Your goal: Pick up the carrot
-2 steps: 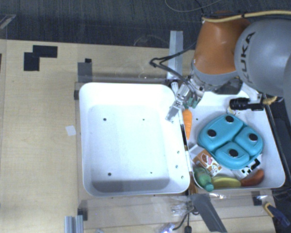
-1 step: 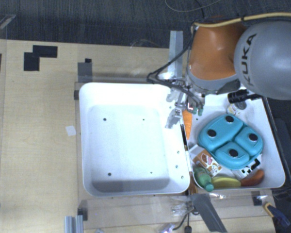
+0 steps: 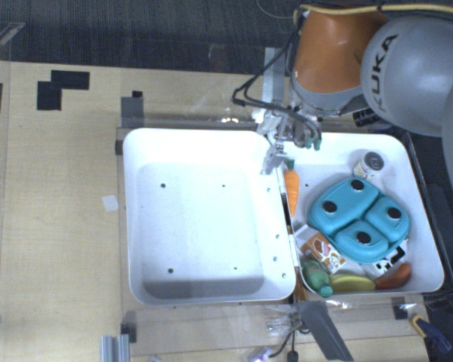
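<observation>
Camera view, from the near edge back: your right bin point(image 3: 426, 225) holds toys along its front, then a blue tray point(image 3: 359, 216). Left of it, against the divider wall, the carrot point(image 3: 291, 190) lies lengthwise, pointing front to back. Your tool point(image 3: 287, 143) hangs just past the carrot's far end; I cannot tell how far it is open, and nothing is visibly gripped.

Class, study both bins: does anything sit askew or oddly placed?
Yes. The carrot lies lengthwise against the right bin's left wall, beside the divider, just below the gripper. The teal lid-like piece rests tilted over other items crowded along that bin's front.
</observation>
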Controlling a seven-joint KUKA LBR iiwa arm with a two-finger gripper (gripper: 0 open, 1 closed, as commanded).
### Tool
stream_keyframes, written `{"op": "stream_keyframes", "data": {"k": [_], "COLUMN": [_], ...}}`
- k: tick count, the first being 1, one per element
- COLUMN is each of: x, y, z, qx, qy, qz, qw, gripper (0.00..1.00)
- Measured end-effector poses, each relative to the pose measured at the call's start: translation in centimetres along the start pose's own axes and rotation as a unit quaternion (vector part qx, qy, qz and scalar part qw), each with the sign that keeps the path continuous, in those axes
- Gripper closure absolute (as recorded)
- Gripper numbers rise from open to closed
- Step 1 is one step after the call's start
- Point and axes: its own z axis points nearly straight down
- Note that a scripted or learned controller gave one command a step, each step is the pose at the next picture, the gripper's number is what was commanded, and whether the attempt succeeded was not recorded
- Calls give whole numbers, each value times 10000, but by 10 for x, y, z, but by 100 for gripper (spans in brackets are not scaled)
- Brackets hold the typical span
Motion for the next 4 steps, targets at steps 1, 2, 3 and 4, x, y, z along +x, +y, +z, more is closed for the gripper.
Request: {"op": "stream_keyframes", "data": {"k": [1, 2, 3, 4], "x": [45, 94, 62, 59], "y": [97, 59, 114, 115], "z": [78, 3, -30, -43], "qx": [-12, -6, -18, -30], "qy": [20, 6, -6, -57], "qz": [-1601, -1056, -3295, -3263], "qw": [9871, 9944, 9441, 9453], "gripper": [0, 0, 0, 100]}}
